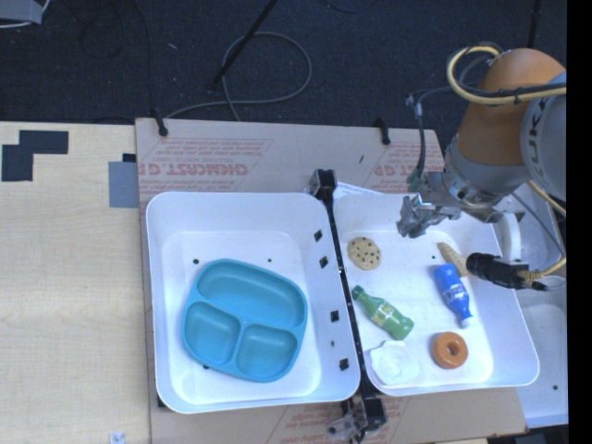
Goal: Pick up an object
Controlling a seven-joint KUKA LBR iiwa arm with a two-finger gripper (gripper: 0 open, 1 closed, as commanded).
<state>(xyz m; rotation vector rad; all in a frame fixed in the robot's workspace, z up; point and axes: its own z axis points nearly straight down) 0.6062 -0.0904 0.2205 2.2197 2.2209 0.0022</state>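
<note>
Along the bottom of the frame, the right bin holds a small white cup or lid at its lower left and an orange-brown doughnut just to the right of it, the two apart. Slightly higher, a green bottle lies on its side, its long axis running from upper left to lower right, with the narrow neck toward the upper left near the divider between the bins. To its right a blue bottle also lies flat, its long axis nearly vertical in the frame and leaning a little, its paler end pointing to the lower right; a thin tan stick lies just above it. A round speckled cookie sits in the upper left part of this bin. At the lower left of centre, the left bin carries a blue divided plate with three compartments. Higher in the right bin, the gripper hangs over the bin's upper middle, above and to the right of the cookie, with nothing visibly between its fingers; whether they are spread or closed cannot be told. Behind it, at the upper right, rises the grey arm with its orange band.
</note>
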